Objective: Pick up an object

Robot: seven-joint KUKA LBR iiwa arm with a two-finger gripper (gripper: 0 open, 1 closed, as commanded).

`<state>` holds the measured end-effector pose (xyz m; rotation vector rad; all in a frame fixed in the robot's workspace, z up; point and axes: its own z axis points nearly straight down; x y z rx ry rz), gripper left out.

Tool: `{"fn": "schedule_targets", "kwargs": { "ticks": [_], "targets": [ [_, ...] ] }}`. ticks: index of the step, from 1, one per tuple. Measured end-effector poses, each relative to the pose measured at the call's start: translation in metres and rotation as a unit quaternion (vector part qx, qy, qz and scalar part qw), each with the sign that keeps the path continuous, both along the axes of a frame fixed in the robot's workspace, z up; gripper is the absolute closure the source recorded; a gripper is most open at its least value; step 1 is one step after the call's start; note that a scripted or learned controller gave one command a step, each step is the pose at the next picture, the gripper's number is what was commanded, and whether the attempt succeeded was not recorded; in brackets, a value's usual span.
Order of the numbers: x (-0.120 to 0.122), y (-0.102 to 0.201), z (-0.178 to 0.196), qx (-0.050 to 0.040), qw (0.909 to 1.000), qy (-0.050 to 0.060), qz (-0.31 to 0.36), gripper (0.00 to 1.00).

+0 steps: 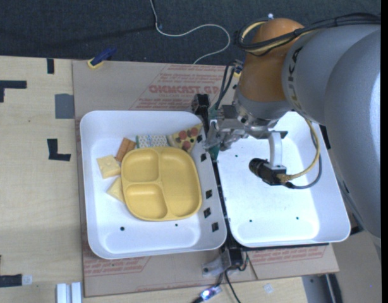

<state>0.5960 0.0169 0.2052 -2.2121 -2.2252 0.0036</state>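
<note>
Above the divide between the two bins, the gripper (213, 137) hangs at the top right corner of the left bin (93, 169), the arm (345, 106) reaching across the right bin (308, 229). Finger state: cannot tell; wrist hardware and cables hide them. Placement suggests an approach toward the small pieces at that corner. Left bin holds a yellow divided plate (161, 183) lying flat in the middle, covering part of the clutter: tan wafers (109, 166) at its left, an orange-brown block (125, 148), a patterned card (151, 141) and small printed pieces (189, 136) along its upper edge. Likeliest target, by judgement: the printed pieces, just beside the gripper. Nothing is seen held.
</note>
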Motion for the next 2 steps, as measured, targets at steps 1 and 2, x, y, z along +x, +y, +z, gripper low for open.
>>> {"fn": "schedule_targets", "kwargs": {
  "ticks": [1,2],
  "targets": [
    [-0.008,0.056,0.021,0.0002,1.0000,-0.002,0.001,1.00],
    [-0.022,0.080,0.010,-0.0011,1.0000,0.000,-0.001,1.00]
  ]
}}
